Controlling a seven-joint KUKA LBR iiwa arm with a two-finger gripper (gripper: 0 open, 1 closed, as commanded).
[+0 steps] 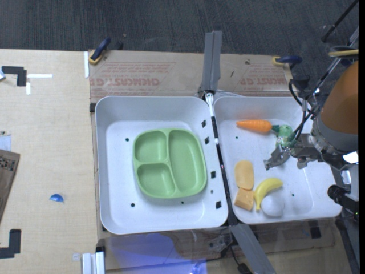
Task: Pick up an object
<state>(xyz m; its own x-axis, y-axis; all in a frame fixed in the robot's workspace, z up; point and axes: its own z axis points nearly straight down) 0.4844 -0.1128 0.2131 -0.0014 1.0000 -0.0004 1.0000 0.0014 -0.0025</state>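
My gripper [287,161] hangs over the middle of the right bin [319,207], its fingers spread open with nothing between them. An orange carrot [254,126] with a green top [283,132] lies just up and left of it. Below and to the left of the gripper sit a yellow banana [267,188], a white ball [273,206], a pale orange slice [245,174] and a small orange block [244,199]. None of them touches the fingers.
The left bin [111,170] holds a green three-part plate [170,163]. A grey divider bar [211,61] runs between the bins at the back. Cables and the arm's body [342,107] crowd the right bin's right side.
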